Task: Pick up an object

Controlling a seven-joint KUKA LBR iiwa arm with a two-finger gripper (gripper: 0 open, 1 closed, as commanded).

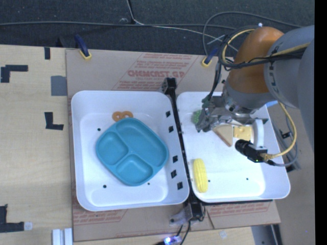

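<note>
My gripper [205, 121] is low over the upper left part of the right bin [230, 185]. A small green object [196, 117] shows at the gripper's left side, touching or very close to it. Just right of the gripper lie a tan wedge [223, 135] and a yellow slice [243, 131], partly under the wrist. A yellow corn cob [200, 175] lies near the bin's lower left corner, well apart from the gripper.
The left bin [87, 188] holds a blue divided plate [132, 151] and a small orange pretzel [122, 116] above it. A black divider [176, 137] runs between the bins. Cables [278, 152] hang off the wrist over the right bin's right side.
</note>
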